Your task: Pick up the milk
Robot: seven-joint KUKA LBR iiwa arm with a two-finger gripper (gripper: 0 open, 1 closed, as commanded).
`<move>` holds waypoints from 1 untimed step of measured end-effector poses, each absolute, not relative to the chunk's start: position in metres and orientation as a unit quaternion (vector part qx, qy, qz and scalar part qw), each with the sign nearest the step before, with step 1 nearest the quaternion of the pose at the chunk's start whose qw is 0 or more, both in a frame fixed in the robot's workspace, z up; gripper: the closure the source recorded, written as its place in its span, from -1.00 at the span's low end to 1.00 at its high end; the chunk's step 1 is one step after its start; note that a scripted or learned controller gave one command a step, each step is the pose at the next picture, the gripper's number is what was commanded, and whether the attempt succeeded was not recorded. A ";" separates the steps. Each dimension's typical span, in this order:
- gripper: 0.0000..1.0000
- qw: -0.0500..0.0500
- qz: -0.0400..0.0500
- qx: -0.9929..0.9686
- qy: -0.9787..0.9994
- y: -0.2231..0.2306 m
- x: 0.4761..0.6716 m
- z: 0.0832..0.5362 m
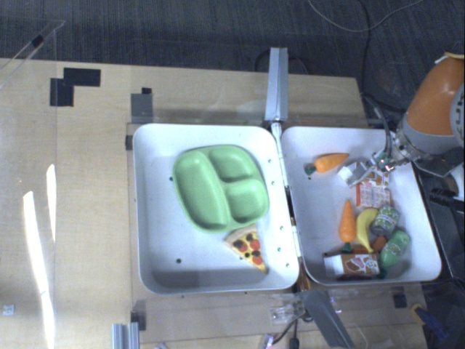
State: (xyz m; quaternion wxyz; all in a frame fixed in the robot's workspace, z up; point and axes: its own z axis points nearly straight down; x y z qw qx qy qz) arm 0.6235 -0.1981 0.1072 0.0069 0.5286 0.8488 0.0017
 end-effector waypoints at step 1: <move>-1.00 0.006 0.002 0.486 0.874 -0.204 0.637 0.107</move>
